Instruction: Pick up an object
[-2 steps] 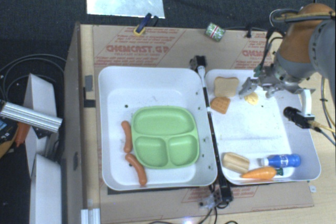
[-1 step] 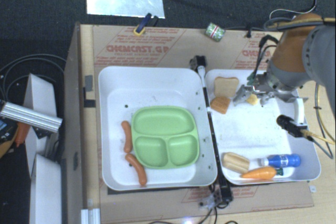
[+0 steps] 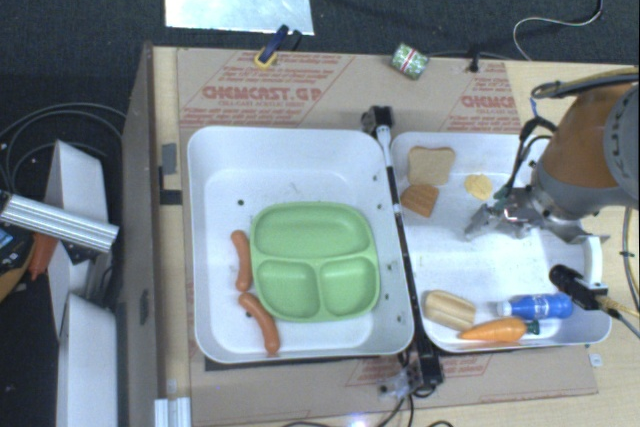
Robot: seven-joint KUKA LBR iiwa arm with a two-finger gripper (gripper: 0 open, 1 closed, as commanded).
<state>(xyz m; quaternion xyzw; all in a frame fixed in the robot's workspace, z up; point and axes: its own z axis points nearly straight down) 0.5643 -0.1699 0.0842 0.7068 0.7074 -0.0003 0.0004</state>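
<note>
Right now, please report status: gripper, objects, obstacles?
Gripper low in right bin, holding nothing. Toast slice and yellow chip nearby. No obstacle between.

I see in right bin (image 3: 600, 330): bread slice (image 3: 431, 163), brown chunk (image 3: 419, 200), yellow chip (image 3: 479, 185), bun (image 3: 449, 309), carrot (image 3: 492, 331), blue bottle (image 3: 534, 306) lying flat.

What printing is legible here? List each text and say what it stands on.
"CHEMCAST GP": red print on the brown cardboard sheet behind the left white bin.
A second red print on that sheet, behind the right white bin: similar, too blurred to read.
Small green-and-white can: label too small to read.
</note>
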